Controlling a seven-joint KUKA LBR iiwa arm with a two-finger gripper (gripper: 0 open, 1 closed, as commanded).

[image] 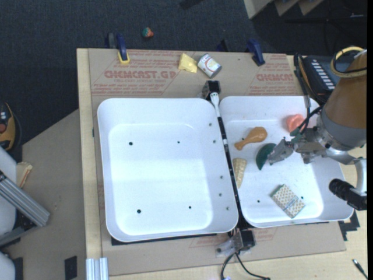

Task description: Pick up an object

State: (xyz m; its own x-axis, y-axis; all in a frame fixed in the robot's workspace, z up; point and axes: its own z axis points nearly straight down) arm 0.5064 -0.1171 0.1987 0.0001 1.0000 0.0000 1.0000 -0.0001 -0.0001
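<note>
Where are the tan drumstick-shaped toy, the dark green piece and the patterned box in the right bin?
Tan drumstick-shaped toy (pixel 254 136), camera view, its rounded body.
Dark green piece (pixel 264 154), camera view, its middle.
Patterned box (pixel 288 200), camera view, its top face.

We count two white bins: the left bin (pixel 157 168) and the right bin (pixel 274 212). In the right bin we count five things: one tan drumstick-shaped toy (pixel 253 137), one dark green piece (pixel 264 154), one pink object (pixel 294 122), one patterned small box (pixel 288 200) and one pale yellow wedge (pixel 239 170). On the table (pixel 145 72) we count two blue clamps (pixel 122 48) (pixel 254 51), one yellow piece (pixel 187 63) and one small white carton (pixel 208 65).
</note>
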